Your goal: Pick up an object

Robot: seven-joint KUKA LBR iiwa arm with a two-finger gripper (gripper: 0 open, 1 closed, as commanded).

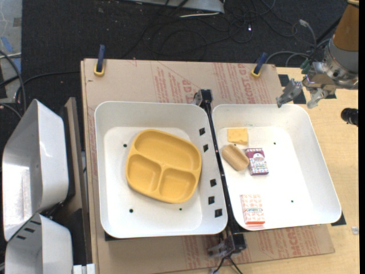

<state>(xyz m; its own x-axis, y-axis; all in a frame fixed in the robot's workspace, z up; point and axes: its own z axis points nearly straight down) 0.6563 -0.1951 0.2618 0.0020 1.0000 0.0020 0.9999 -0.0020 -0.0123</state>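
Observation:
The right bin holds a yellow cheese-like square, a tan bread roll, a small purple and white box and a flat white packet with red print. The left bin holds a yellow divided plate. My gripper hangs above the far right corner of the right bin, fingers spread apart with nothing between them. It is well away from the objects, up and to their right.
The bins sit on a cardboard-covered bench held by blue and yellow clamps. White containers stand off the bench at the left. Cables lie on the dark floor behind.

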